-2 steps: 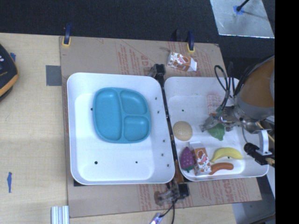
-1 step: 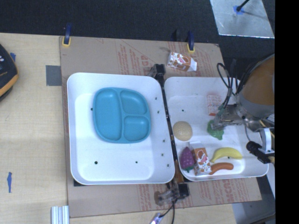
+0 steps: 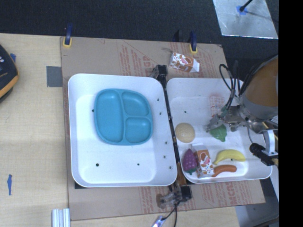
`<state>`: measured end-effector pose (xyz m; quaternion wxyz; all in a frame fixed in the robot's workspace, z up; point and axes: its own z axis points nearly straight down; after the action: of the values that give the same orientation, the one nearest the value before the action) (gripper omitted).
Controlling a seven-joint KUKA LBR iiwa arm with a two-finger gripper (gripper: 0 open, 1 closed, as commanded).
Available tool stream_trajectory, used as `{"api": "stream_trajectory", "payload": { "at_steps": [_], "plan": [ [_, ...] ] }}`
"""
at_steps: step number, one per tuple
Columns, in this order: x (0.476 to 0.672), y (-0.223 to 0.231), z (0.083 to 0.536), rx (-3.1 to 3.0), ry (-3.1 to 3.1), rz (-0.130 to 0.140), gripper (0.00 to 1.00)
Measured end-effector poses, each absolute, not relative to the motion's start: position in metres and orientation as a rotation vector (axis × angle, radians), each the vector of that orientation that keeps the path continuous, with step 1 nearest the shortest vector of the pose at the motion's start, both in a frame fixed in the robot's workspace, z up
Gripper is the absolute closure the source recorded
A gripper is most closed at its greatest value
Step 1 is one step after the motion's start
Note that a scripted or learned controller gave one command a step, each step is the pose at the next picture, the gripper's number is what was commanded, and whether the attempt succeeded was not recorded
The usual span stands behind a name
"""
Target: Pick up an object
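The green object is what I take to be the target: it sits in the right bin, toward the middle of that bin's right half, and the jaws are right over it. From this slanted view I cannot tell how far apart the jaws stand or whether anything is between them (the metal parts blur into the green shape). I won't call it held.

Near the bin's front edge lie a banana, a red sausage-like piece, a small carton and a bunch of purple grapes, with a tan ball just beside the bin's left wall. The left bin carries a blue divided plate. Another small carton rests on the desk beyond the right bin's back edge.

To do this step well, I'd want the jaws centred on the green object, low enough to straddle its bulk rather than pinch the top, then closed firmly before any lift. A slow, straight rise would show quickly whether the grip is real, and would avoid knocking the banana nearby.
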<state>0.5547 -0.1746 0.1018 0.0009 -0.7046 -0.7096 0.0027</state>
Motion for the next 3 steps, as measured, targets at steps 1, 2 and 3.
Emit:
{"api": "stream_trajectory", "payload": {
  "at_steps": [1, 2, 3],
  "plan": [
    [0.555, -0.176, 0.112, -2.210, -2.231, 0.012, 1.00],
    [0.555, -0.175, 0.112, -2.210, -2.231, 0.012, 0.00],
    [0.583, -0.152, 0.092, -2.214, -2.229, 0.004, 0.00]
  ]
}}
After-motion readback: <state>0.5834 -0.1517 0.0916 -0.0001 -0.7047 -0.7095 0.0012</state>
